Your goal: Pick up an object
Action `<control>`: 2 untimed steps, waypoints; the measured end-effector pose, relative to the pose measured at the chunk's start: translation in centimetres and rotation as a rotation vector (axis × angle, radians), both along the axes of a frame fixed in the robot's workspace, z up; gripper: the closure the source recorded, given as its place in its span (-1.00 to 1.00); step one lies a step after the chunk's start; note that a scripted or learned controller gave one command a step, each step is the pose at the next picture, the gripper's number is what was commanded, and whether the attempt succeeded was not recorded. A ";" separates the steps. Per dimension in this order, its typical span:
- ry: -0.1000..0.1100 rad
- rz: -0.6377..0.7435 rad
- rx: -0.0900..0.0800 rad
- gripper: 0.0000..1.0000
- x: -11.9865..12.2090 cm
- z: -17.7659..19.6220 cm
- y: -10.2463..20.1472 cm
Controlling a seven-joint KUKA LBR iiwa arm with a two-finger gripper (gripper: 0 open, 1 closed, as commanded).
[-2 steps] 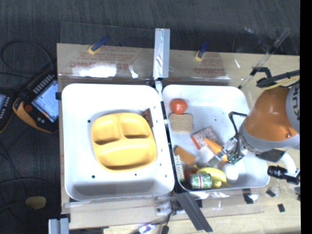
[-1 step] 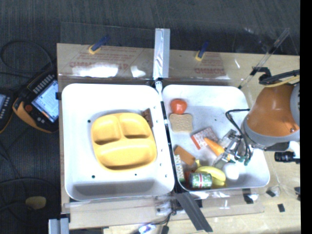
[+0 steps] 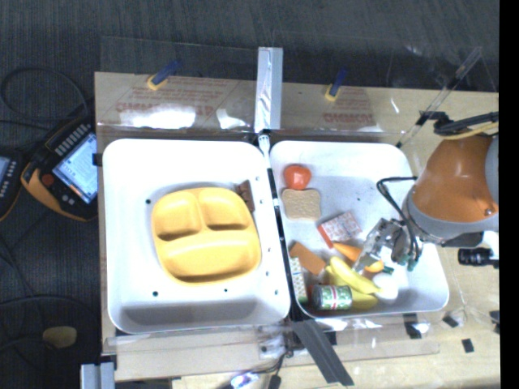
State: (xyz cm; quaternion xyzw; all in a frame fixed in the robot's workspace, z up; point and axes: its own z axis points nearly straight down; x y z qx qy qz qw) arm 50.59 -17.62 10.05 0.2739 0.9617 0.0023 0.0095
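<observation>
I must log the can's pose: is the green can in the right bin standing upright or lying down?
Lying down. The green can shows its long side, label facing up, at the front of the right bin, beside the banana.

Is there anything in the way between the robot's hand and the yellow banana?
Nothing visible stands between them. The gripper hangs low in the right white bin, right beside the yellow banana. A green can lies against the banana's near side, and an orange carrot-like piece sits just above it.
</observation>
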 end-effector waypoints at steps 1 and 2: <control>-0.003 -0.263 0.000 1.00 -1.5 -0.9 5.6; 0.019 -0.483 0.004 1.00 2.0 7.3 0.1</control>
